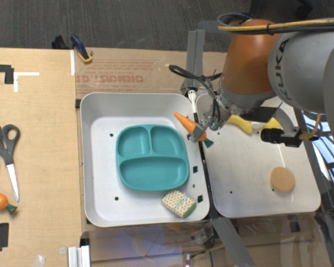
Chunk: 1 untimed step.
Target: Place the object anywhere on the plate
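carrot (pixel 185 121) sits at the gripper (pixel 199 133), over the inner edge of the left bin (pixel 92 149), just right of the teal plate (pixel 152 157). its green end pokes out right of the gripper near the bins' shared wall. fingers look closed on the carrot's thick end, though the grip point is small and partly hidden. judgement: carried mid-transfer, held high to clear the bin wall; a short move left would put it above the plate. sponge (pixel 179 203) lies beside the plate's lower right corner. banana (pixel 239 124) and round wooden disc (pixel 282 179) rest in the right bin (pixel 250 199). scissors (pixel 5 154) lie on the worktop (pixel 39 204).
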Available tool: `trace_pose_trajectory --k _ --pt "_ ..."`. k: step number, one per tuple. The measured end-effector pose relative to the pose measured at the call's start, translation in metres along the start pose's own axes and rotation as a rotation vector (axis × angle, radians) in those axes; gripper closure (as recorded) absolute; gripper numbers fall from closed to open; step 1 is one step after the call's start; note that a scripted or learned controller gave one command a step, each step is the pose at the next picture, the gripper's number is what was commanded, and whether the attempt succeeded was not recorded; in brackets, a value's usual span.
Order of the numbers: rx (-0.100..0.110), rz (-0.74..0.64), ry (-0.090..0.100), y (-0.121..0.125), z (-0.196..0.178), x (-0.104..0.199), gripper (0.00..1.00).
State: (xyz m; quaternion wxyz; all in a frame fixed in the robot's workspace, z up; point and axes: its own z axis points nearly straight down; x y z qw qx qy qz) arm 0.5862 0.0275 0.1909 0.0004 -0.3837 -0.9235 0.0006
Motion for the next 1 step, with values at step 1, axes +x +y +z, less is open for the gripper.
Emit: trace_pose_trajectory --k 1 --pt "0.0 0.0 0.0 -0.0002 -0.0001 -0.0002 0.0"
